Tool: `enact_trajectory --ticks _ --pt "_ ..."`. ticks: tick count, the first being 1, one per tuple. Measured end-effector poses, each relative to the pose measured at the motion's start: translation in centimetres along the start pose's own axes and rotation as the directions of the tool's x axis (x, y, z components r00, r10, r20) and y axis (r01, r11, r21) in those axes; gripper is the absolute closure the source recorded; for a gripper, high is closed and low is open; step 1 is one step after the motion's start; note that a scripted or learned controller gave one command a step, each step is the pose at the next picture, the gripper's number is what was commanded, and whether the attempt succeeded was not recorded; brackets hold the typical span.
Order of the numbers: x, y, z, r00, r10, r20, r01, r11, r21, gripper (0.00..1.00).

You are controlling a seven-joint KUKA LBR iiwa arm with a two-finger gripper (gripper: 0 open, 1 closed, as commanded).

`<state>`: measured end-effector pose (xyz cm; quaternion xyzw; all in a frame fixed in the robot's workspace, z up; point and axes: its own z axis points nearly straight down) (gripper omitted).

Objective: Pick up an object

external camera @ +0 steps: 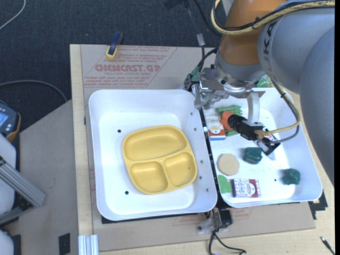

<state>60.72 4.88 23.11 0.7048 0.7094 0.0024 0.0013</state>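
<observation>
My gripper (211, 100) hangs under the orange-banded wrist at the upper left corner of the right bin (305, 163), close to the wall between the bins. Just below it lies a small white, red and blue carton (214, 127). Beside the carton are an orange piece (228, 117) and a green leafy piece (232, 110). Further toward the front are a tan round cookie (229, 164), a dark green pepper (252, 155), a dark green broccoli-like piece (290, 177), a red and white packet (245, 187) and a light green piece (224, 184).
The left bin (103, 142) holds a yellow divided plate (158, 157). The arm's large grey body covers the upper right part of the right bin. A cardboard sheet (127, 68) lies behind the bins, with a yellow and blue clip (113, 47) on it.
</observation>
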Motion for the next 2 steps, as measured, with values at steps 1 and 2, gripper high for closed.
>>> enact_trajectory --ticks 1,2 --pt "3.77 0.35 -0.35 1.0 0.002 0.0 -0.002 1.0 0.002 1.0" --pt "4.63 0.7 0.59 1.0 0.005 0.002 -0.005 1.0 0.005 1.0"
